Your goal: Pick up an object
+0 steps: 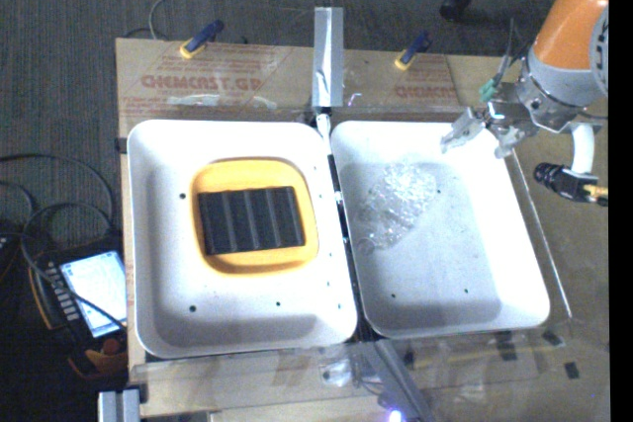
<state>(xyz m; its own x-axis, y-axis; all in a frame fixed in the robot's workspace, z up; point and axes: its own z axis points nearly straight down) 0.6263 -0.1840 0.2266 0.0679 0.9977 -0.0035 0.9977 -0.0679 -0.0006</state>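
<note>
White plastic forms the left bin (148, 212), and near its middle lies a yellow tray-like object (255, 214) with a dark ribbed insert, flat on the bin floor and apart from all four walls. A narrow gap with a grey metal strip (327, 54) rising behind it separates this bin from the right bin (475, 292). Inside the right bin, left of centre, sits a crumpled piece of clear plastic film (396, 203), hard to make out against the white floor; the rest of that floor is bare, leaving open room toward the near and right walls. Two blue-and-yellow clamps (202, 38) hold the cardboard on the desk (218, 79) behind the bins. Over the right bin's far right corner hangs the end effector (480, 131), its two fingers spread apart with nothing between them, above the rim and well apart from the film. Behind it shows the arm's orange band (574, 10).
</note>
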